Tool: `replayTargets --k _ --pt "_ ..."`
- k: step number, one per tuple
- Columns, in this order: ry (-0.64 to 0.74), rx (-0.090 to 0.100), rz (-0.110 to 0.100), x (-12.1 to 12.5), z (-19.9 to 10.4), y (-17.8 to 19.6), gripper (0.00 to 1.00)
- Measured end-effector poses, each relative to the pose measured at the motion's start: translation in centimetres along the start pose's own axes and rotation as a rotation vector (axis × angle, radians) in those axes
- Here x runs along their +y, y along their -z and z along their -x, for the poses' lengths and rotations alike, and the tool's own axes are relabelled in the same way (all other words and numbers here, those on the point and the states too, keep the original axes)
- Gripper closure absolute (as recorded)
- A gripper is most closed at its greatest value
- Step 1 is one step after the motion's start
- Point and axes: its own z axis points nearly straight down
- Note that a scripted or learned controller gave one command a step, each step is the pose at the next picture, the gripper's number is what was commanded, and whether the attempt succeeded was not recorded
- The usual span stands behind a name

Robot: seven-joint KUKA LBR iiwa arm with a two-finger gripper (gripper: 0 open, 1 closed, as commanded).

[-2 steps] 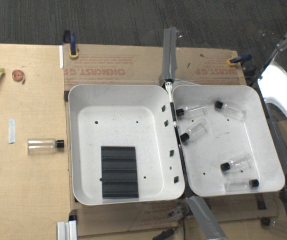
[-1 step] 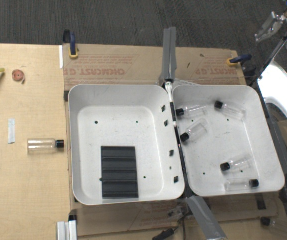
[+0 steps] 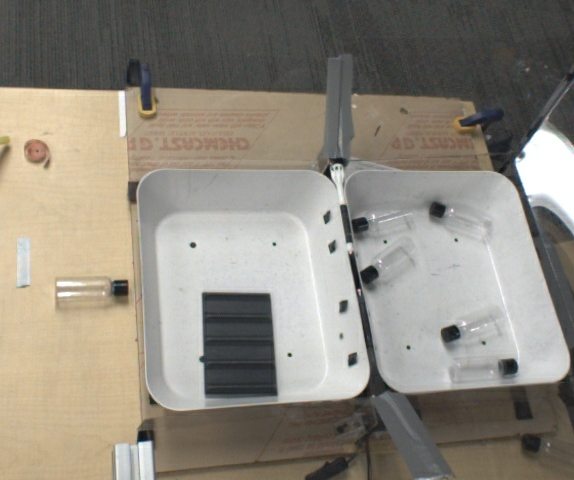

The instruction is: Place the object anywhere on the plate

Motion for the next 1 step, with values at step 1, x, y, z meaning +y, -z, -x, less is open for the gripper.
replayTargets --k 1 --pt "-0.128 0.0 0.0 1.85 -7.25 -0.06 0.0"
